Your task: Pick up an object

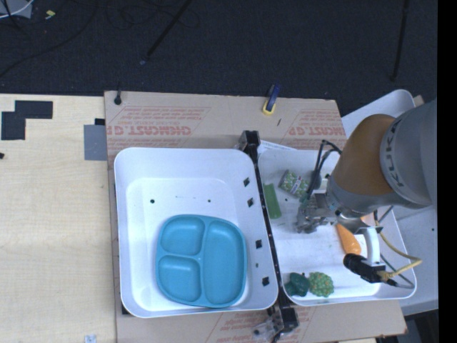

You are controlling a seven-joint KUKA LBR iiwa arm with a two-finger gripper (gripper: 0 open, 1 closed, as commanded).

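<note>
Objects in the right bin (282, 164) lie scattered; I cannot tell the hand's (308, 220) state, so I would centre over the green block (272, 200) before lowering.

You see two bins side by side on the bench. The left bin (136, 184) holds a tray (202, 260) toward its near side. In the right bin (335, 295), the gripper (308, 222) sits mid-bin, a packet (293, 182) behind it, a strip (272, 200) by the left wall.
</note>
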